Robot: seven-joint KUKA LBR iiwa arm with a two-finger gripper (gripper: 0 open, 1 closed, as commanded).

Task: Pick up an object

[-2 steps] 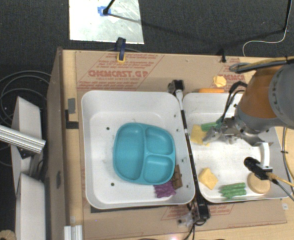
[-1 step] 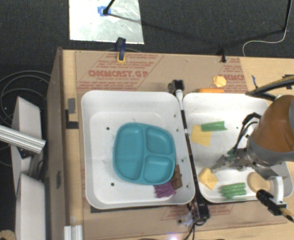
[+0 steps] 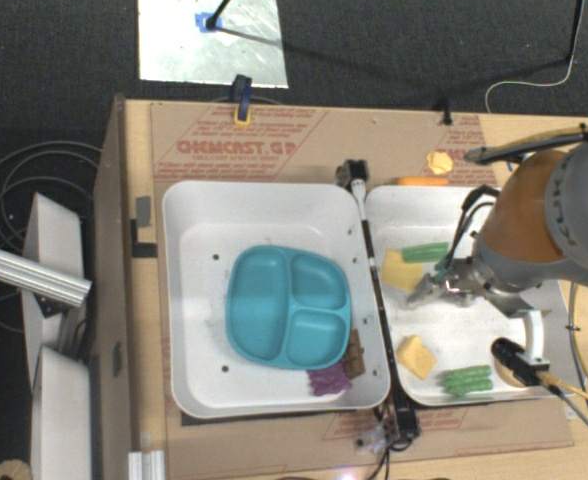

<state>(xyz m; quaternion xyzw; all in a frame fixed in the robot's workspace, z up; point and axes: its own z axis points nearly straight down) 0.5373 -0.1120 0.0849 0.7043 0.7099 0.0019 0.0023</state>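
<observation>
My gripper [image 3: 436,288] hangs low over the middle of the right bin [image 3: 474,333], at the end of the grey arm with its orange band. Just to its left lies a yellow block [image 3: 400,269], with a green piece [image 3: 426,252] resting along the block's upper edge. A second yellow block [image 3: 416,356] and another green piece [image 3: 466,378] lie nearer the bin's front edge. I see nothing clearly between the gripper's tips.
The left bin [image 3: 199,268] holds a blue divided plate [image 3: 288,306], with a purple item [image 3: 326,380] and a brown item [image 3: 355,356] at its lower right. An orange object [image 3: 422,180] sits at the right bin's far rim. A divider [image 3: 371,278] separates the bins.
</observation>
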